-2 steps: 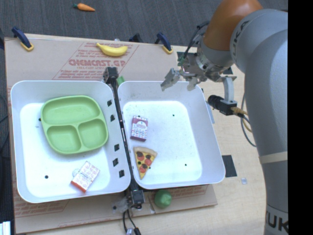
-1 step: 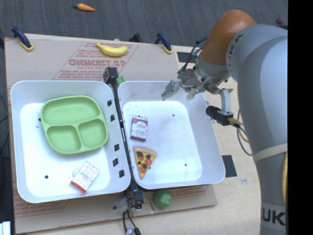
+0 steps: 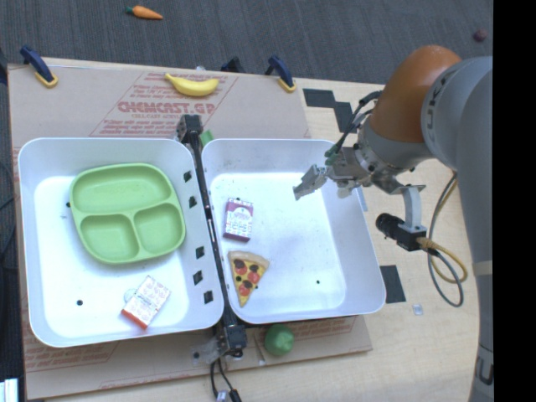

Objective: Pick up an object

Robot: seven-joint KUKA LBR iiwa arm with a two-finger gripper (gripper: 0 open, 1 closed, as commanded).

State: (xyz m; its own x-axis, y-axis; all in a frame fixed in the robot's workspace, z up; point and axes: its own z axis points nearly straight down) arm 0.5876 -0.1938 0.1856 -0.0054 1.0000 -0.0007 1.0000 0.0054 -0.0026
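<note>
Plainly no object is lifted yet; the nearest candidates lie in the right bin [image 3: 356, 249], namely a small purple-and-white carton [image 3: 239, 219] at about nine o'clock of that bin's floor, and a toy pizza slice [image 3: 246, 275] just below it toward seven o'clock, the two near each other but apart; both sit close to the divider where the bins meet. Farther out, the left bin [image 3: 33, 224] carries a green divided plate [image 3: 127, 211] across its upper half and a red-and-white packet [image 3: 145, 300] near its six o'clock; on the cardboard beyond the bins a toy banana [image 3: 193, 83] lies at twelve o'clock, a green ball [image 3: 279, 339] rests on the counter at six o'clock just outside the right bin's rim, and a toy carrot [image 3: 146, 12] lies on the floor far off at eleven o'clock.

The hand [image 3: 310, 182] hangs over the right bin's upper right, around two o'clock, with nothing between its fingers; whether those fingers stand apart or together I cannot tell, since they are small and seen at a slant. I judge this the approach step, before any descent; the next move calls for travel toward eight o'clock to stand over the carton or the slice, then a straight drop with the fingers spread wide enough to straddle it; the divider's closeness could crowd one finger.
</note>
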